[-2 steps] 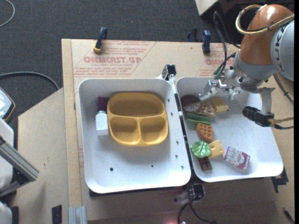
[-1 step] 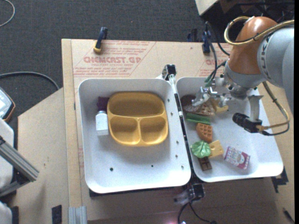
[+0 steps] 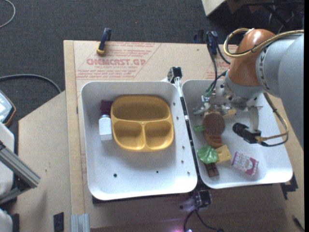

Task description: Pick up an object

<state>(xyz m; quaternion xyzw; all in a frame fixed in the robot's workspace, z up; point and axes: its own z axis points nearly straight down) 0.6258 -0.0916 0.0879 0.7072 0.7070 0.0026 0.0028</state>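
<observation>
While gripper [image 3: 214, 111] hangs low over right bin [image 3: 277, 166], we cannot tell jaw state; wrist body hides it. Nearest candidate, by our reading: round brown piece [image 3: 213, 123] just below gripper, touching orange-brown piece [image 3: 214, 140] beneath it. We advise straight vertical approach, centred on one item alone. Clutter crowds target: green leaf [image 3: 207, 154], yellow block [image 3: 223, 153], dark bar [image 3: 211, 169]; pink carton [image 3: 245, 162] lies apart. Bin divider wall close on left. Left bin [image 3: 91, 129] holds yellow divided tray [image 3: 142, 122], white bottle [image 3: 105, 127].
</observation>
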